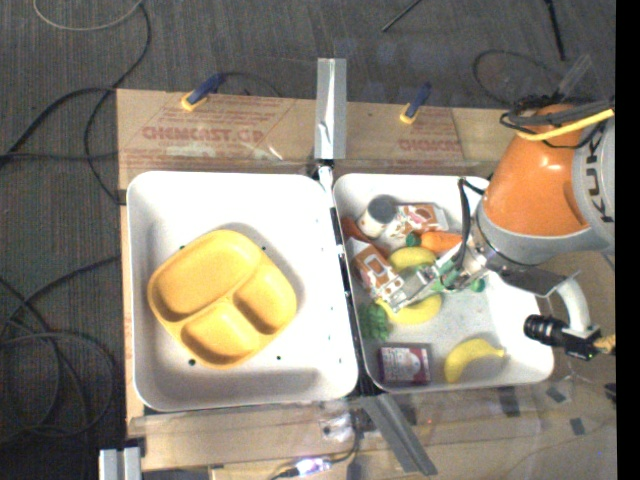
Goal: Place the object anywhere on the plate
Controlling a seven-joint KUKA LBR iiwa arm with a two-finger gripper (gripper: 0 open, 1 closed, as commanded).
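At six o'clock in the right bin [520,373] lay a dark red packet [404,363] and a small banana [470,358]. Beyond them, near the bin's centre, the gripper [425,286] hung low over a crowded heap: a yellow fruit [413,259], an orange carrot-like piece [441,240], printed cartons [372,268] and a grey-capped container [381,209] toward twelve o'clock. Whether its fingers were wide, narrow or holding anything could not be told among the clutter. The yellow plate [225,296] sat at nine o'clock, in the left bin [150,368], bearing nothing. The likely trouble: in so tight a heap the fingers might pinch two items, or slip off a rounded fruit.
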